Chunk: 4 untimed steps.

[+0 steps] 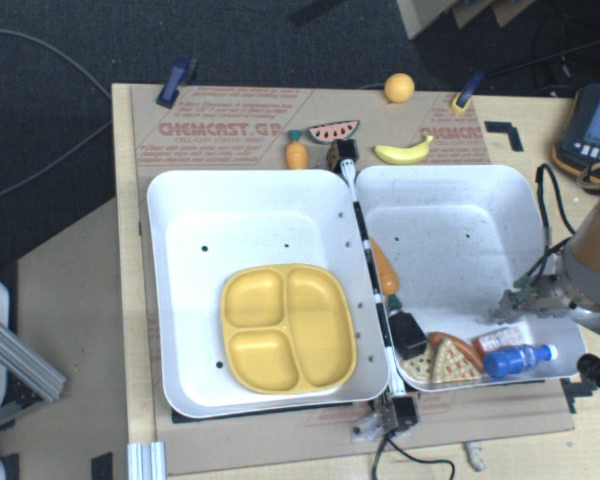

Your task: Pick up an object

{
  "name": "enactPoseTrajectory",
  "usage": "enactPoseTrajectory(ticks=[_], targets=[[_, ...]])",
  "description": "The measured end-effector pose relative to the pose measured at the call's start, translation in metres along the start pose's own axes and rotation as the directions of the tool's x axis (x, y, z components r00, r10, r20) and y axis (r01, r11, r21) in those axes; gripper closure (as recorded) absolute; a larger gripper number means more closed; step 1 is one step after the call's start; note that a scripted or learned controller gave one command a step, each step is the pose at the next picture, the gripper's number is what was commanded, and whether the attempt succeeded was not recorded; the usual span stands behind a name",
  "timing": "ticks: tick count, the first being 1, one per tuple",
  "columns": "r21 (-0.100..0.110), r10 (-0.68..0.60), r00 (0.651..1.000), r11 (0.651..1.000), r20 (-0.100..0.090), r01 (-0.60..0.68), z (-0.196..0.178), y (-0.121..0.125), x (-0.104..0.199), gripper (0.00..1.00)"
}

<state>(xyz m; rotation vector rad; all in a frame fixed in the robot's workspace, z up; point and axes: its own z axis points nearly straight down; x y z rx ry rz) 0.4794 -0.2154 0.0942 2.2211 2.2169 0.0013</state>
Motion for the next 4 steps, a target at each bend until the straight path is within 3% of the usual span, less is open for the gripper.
enactPoseTrajectory(ticks=[1, 2, 3, 4], targets=[[0.004, -0.003, 1.0, 1.0, -0.003, 0.003, 0.01, 0.002, 0.057, 1.0], [0.001, -0.003, 1.0, 1.0, -0.001, 0.003, -0.093, 0.014, 0.084, 1.0], [0.005, -0.002, 1.0, 1.0, -0.003, 0.002, -0.049, -0.001, 0.103, 1.0], [0.001, -0.003, 1.0, 1.0, -0.001, 0.003, 0.01, 0.08, 0.123, 1.0]])
